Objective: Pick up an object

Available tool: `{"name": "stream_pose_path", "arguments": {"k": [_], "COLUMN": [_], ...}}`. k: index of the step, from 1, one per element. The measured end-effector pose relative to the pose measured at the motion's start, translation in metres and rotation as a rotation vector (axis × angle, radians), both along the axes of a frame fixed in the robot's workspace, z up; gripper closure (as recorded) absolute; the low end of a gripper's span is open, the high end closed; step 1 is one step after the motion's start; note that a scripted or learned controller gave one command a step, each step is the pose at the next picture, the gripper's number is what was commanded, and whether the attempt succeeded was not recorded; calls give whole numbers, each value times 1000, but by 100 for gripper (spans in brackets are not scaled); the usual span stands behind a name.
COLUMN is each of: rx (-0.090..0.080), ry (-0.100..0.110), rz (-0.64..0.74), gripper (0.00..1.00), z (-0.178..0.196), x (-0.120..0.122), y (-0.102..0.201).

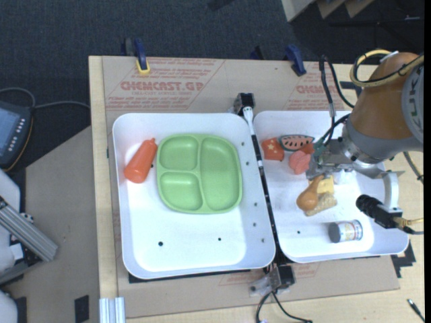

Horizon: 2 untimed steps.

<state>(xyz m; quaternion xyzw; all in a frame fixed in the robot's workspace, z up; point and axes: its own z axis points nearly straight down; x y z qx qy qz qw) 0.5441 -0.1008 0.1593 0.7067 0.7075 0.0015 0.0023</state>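
The gripper [322, 169] hangs over the right bin [316, 244], right above a bread roll [316, 196]; whether its fingers are spread or pressed together cannot be told. A watermelon slice [296, 141] lies near the bin's far edge

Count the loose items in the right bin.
5: red piece, watermelon slice, pink piece, bread-like item under the tool, small can. The arm may hide more.
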Motion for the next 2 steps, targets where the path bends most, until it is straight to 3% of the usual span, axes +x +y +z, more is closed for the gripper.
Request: {"name": "stream_pose_path", "arguments": {"k": [1,2], "rx": [-1,0], "ry": [-1,2], "rz": [0,0], "gripper": [100,100], "z": [61,66], "x": [0,1], "y": [-7,-7]}}
